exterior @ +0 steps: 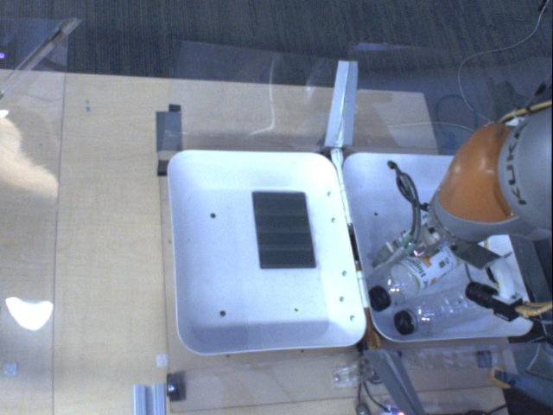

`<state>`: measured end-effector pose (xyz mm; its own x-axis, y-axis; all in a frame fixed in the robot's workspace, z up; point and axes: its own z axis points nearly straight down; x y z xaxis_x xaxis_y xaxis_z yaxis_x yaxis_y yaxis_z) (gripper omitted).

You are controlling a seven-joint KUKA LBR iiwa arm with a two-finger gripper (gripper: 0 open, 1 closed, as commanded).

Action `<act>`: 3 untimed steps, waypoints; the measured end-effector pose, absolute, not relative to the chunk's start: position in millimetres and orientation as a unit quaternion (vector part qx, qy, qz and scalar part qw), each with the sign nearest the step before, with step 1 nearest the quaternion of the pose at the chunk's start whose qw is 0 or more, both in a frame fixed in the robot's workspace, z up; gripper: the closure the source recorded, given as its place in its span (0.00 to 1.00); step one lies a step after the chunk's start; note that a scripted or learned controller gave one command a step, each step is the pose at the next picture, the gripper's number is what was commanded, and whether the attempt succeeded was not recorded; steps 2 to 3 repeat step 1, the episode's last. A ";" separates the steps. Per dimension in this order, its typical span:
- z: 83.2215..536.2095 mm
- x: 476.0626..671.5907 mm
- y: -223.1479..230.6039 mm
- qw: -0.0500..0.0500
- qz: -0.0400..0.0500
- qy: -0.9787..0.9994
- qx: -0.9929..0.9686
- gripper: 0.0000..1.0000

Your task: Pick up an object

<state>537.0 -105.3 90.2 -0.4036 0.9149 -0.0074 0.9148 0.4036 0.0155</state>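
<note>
Claw [413, 251] is reaching down into the right bin [371, 188], tip sitting among the clutter there; can't tell its state, too blurred and partly hidden by the wrist. Arm [479, 180] w/ orange band is coming in from the right. Clear bottles [423, 275] w/ black caps are lying just below the claw, near the bin's front. Left bin [199, 232] is holding a dark ridged slab [283, 229] at its middle.

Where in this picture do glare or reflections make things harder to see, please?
Camera view: pale reflections wash the bench's left side; the clear bottles in the right bin blur against the white floor; the dark slab in the left bin reads sharply.
</note>
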 end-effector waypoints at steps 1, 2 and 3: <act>89.1 587.6 -87.9 0.005 0.005 0.736 0.677 0.00; 89.1 587.6 -87.9 0.005 0.005 0.736 0.677 0.00; 89.1 587.6 -87.9 0.005 0.005 0.736 0.677 0.00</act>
